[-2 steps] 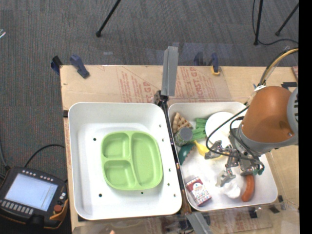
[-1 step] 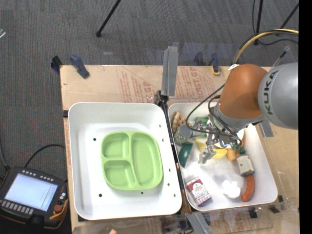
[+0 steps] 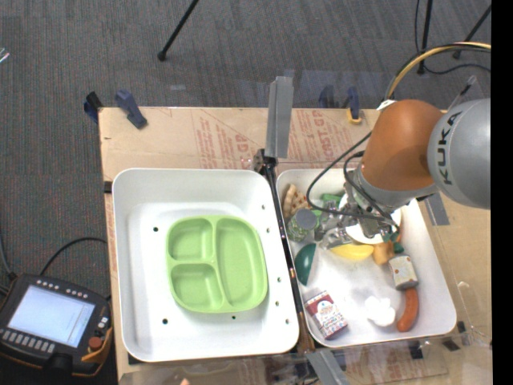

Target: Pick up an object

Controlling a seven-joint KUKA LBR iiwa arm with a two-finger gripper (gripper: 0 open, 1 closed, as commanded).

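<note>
My gripper [image 3: 346,228] hangs low over the middle of the right bin [image 3: 445,299], under the orange wrist band. Just below it lies a yellow banana-like piece [image 3: 353,252], close to or touching the gripper; I cannot tell which. To its left are a dark green pepper-shaped toy [image 3: 305,263] and a round greenish can [image 3: 302,224]. A red and white box [image 3: 326,314] lies at the bin's front left. A white lump [image 3: 380,310], an orange-red sausage [image 3: 407,310] and a small grey and brown block [image 3: 403,271] lie at the front right.
The left bin [image 3: 136,215] holds a light green divided plate [image 3: 216,263]. A beige item [image 3: 294,200] and a small green item [image 3: 332,197] sit at the right bin's back left. The arm's cables hang over that bin's back. A teach pendant [image 3: 52,319] lies at the lower left.
</note>
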